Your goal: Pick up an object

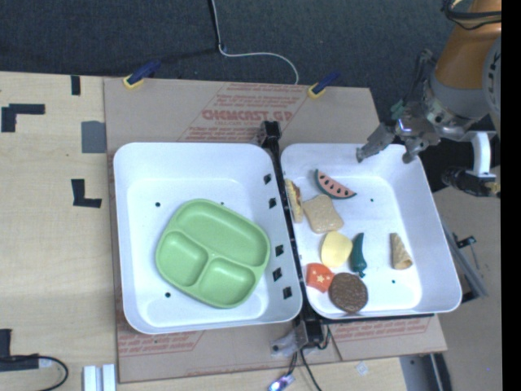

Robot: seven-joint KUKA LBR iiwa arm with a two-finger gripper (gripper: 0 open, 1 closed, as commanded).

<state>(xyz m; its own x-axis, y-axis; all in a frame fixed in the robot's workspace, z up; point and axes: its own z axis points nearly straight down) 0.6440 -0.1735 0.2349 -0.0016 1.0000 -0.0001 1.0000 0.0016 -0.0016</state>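
The arm (468, 51) reaches in from the right, and its gripper (389, 147) hangs right over the far right corner of the right bin (431, 210), fingers spread apart with nothing between them. One fingertip (366, 151) points at the far rim, the other (409, 150) sits just beside the right wall.

Down in that bin, the watermelon slice (334, 186) lies nearest the gripper, with open white floor between it and the far rim. Against the left wall there's a thin yellowish piece (293, 200), possibly a fry, hard to tell at this size. Just beside it sits the tan cracker (322, 215), then the yellow lemon (335, 249) touching a dark green pepper (358, 253). At the near edge, the tomato slice (319, 277) and the brown patty (348, 292) crowd the near left corner. The cone-shaped piece (400, 252) lies alone near the right wall, room all around it.

The left bin (134, 169) carries a green divided plate (213, 253), set toward its near side, leaving the far half open.
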